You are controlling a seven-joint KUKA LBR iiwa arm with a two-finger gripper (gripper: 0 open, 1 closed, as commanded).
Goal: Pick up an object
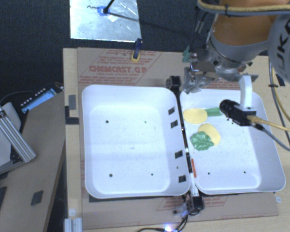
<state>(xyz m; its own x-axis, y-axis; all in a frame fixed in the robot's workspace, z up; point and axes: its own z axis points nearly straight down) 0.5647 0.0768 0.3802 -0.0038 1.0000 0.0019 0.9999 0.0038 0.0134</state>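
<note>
Several small objects lie in the right bin [261,178], near its left wall: a flat yellow piece [195,115] with a green strip [214,111] beside it, a second yellow piece [211,131], and a green leafy piece [201,141] touching that one. My gripper [192,83] hangs over the bin's far left corner, above and behind the yellow piece and apart from all the objects. Nothing can be seen in its grasp.
The left bin [130,139] sits beside the right one, with a black clipped divider [182,139] between them. A black cylinder [234,112] with a yellow cable juts over the right bin from the arm. The orange-banded arm [251,13] fills the upper right.
</note>
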